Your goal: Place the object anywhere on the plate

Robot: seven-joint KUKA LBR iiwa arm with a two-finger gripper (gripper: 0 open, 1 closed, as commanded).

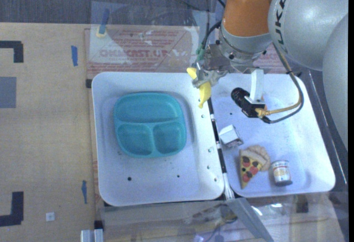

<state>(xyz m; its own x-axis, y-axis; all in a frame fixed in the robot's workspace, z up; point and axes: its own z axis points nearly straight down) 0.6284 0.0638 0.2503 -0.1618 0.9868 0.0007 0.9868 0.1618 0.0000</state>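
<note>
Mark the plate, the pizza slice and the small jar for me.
plate [148,107], camera view, bare upper compartment
pizza slice [248,166], camera view, red topping
small jar [281,173], camera view, labelled side

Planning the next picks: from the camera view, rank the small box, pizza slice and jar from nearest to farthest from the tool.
1. small box, middle of the right bin, nearest the tool holding the banana.
2. pizza slice, right bin, front.
3. jar, front right corner.

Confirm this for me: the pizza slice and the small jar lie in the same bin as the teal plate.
Wrong on the bin. The pizza slice and the small jar do lie together, but in the right-hand bin of the camera view, while the teal plate sits in the left-hand bin.
</note>
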